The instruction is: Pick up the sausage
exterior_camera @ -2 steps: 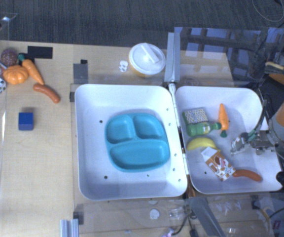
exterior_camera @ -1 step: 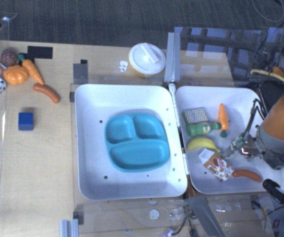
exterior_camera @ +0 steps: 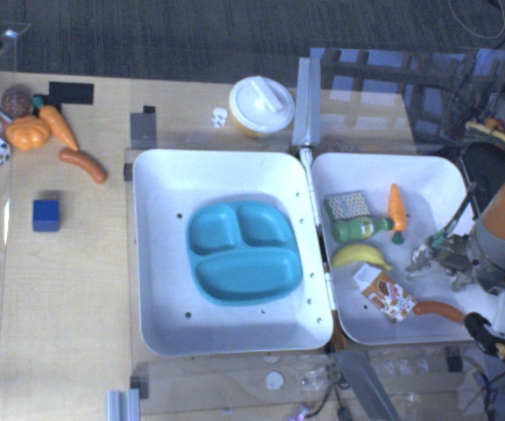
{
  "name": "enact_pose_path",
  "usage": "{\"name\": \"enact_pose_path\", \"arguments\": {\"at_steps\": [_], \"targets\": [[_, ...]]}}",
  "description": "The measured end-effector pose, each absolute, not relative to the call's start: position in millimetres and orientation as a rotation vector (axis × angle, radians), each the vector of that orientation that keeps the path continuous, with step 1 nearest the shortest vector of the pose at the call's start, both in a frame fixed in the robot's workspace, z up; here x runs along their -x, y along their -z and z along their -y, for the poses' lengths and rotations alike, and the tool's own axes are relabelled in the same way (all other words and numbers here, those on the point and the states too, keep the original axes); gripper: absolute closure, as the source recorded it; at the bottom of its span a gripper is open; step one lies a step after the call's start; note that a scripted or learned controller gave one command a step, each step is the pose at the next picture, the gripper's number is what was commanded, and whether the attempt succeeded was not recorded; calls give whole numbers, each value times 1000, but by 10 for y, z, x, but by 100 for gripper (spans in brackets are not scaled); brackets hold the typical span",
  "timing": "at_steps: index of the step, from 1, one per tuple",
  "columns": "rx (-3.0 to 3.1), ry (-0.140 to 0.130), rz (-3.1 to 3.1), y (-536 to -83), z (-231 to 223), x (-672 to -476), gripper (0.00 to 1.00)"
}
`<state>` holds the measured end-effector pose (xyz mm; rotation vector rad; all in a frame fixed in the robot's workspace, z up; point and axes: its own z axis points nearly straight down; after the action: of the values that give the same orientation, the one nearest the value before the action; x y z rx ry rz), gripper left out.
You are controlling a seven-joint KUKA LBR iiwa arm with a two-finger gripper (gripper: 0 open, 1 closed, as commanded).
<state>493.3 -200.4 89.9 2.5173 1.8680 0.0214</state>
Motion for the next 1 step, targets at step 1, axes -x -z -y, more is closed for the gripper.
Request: {"name": "enact_pose_path", "arguments": {"at_steps": [1], "targets": [[-2496,-15,-1887,-900,1519,-4917,0]]}}
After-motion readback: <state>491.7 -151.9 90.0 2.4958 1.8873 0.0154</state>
